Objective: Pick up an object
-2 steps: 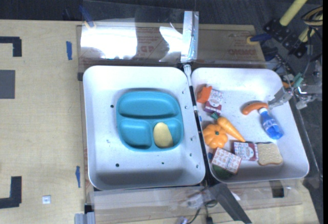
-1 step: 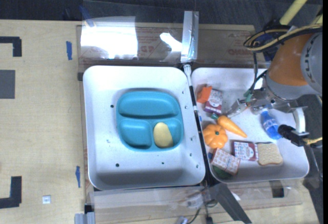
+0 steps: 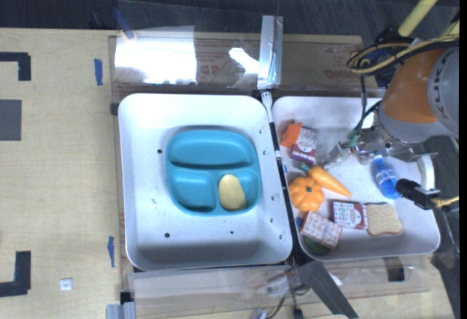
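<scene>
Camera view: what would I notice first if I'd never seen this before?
Probably the bright blue divided plate in the left bin, with a yellow potato-like thing in its lower right compartment. Then the right bin, with its heap of toy food: an orange pumpkin, a carrot and a slice of bread.

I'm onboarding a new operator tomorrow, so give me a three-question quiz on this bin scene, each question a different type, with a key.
1. True or false: the yellow object lies in a compartment of the blue tray.
2. Multiple choice: which bin does the arm's gripper hover over? A) left bin B) right bin C) neither
3. Fill in: the carrot lies right beside the orange ____.

Key: 1 true; 2 B; 3 pumpkin.
</scene>
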Robot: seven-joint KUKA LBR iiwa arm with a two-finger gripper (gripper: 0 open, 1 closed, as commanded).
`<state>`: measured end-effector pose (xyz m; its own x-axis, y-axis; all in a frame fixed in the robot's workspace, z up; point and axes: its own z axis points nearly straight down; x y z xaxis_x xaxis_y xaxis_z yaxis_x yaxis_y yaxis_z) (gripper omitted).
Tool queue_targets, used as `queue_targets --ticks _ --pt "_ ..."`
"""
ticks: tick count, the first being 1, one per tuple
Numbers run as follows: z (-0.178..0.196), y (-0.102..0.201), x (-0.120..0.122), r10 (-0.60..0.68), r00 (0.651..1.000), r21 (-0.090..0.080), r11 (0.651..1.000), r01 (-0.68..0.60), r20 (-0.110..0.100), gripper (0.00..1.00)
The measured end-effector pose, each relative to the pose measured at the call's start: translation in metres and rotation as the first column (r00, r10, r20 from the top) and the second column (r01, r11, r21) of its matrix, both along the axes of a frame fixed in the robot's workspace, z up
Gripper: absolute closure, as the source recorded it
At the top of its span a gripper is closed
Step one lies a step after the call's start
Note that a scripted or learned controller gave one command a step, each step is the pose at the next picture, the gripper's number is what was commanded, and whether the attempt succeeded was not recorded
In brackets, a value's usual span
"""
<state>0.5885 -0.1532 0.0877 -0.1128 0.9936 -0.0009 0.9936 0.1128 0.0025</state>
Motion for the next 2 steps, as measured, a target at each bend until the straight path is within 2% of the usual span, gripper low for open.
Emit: queue_targets --ticks 1,2 --pt "0.0 0.053 -0.038 0.096 0.995 0.0 0.995 -0.096 0.005 0.0" --pt "-0.001 0.05 0.025 0.067 0.998 -0.001 0.998 -0.067 0.003 0.0"
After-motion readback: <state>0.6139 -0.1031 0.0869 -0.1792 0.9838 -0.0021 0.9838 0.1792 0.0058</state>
